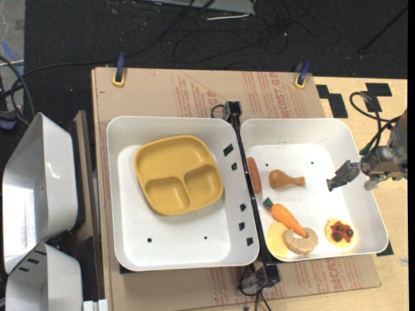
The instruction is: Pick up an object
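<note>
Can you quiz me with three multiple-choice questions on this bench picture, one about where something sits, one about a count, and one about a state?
1. Where is the yellow divided plate?
A. In the left bin
B. In the right bin
C. On the cardboard outside the bins

2. How many compartments does the yellow divided plate have?
A. Two
B. Three
C. Five

3. How does the gripper stand relative to the drumstick?
A. Clamped on it
B. Apart from it, over the right bin's right side
C. Pressing it onto the plate

Answers:
1. A, the plate lies in the left bin, well away from the carrot and sausage.
2. B, one wide section above two smaller ones.
3. B, bare white floor of the right bin shows between the drumstick and the gripper.
</note>
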`<state>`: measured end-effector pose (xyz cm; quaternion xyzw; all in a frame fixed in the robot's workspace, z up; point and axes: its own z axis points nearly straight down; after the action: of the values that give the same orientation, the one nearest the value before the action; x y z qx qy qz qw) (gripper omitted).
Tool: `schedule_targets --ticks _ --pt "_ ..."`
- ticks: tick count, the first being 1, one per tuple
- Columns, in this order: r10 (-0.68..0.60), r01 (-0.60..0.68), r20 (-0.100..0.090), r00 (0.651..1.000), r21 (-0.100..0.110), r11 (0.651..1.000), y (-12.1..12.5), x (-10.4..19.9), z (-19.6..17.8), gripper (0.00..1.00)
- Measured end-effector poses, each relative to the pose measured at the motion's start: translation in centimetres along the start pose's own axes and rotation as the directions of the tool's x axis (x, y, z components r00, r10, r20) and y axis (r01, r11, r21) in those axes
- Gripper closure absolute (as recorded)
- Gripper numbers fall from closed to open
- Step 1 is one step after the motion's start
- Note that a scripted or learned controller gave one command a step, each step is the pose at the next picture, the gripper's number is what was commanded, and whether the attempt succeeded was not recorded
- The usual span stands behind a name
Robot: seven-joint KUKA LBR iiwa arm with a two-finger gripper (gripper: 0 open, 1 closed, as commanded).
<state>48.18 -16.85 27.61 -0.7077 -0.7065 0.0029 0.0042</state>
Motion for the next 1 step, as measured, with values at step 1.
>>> schedule_targets --ticks 1 --pt "-0.003 0.003 0.003 1.0 -0.01 1.0 0.18 0.04 -0.5 0.0"
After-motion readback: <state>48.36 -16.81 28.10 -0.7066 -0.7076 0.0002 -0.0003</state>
